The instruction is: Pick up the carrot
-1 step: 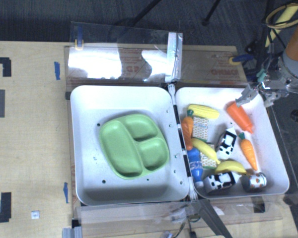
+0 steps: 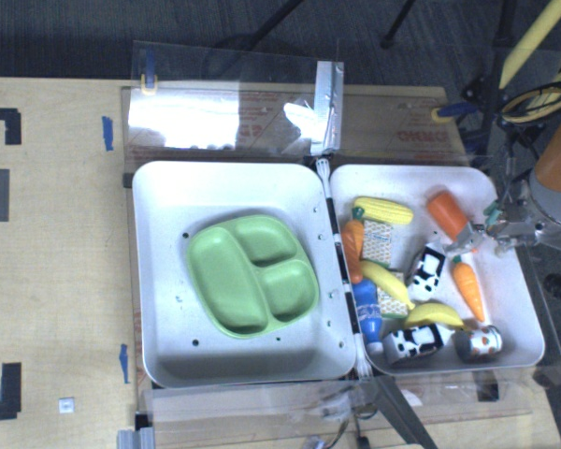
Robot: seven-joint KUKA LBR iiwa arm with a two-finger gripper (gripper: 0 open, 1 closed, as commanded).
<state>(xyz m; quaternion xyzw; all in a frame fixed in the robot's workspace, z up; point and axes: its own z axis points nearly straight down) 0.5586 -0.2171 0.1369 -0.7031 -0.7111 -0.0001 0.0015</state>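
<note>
At the near edge of the right-hand shallow white bin [image 2: 528, 344] sit a black-and-white cow toy [image 2: 413, 341] and a small grey-and-orange round toy [image 2: 478, 342], w/ a yellow plastic banana [image 2: 434, 315] just behind them. Toward the bin's right edge, approx mid-depth, lies the orange plastic carrot w/ green top [image 2: 468, 286], flat on the floor, tip pointing nearward. Just beyond its green end is the two-finger metal gripper [image 2: 491, 230], near the right wall; can't tell how far its jaws stand apart, and nothing is visibly between them. Judging by this: carrot not yet grasped; approach, closing and lift all remain.
</note>
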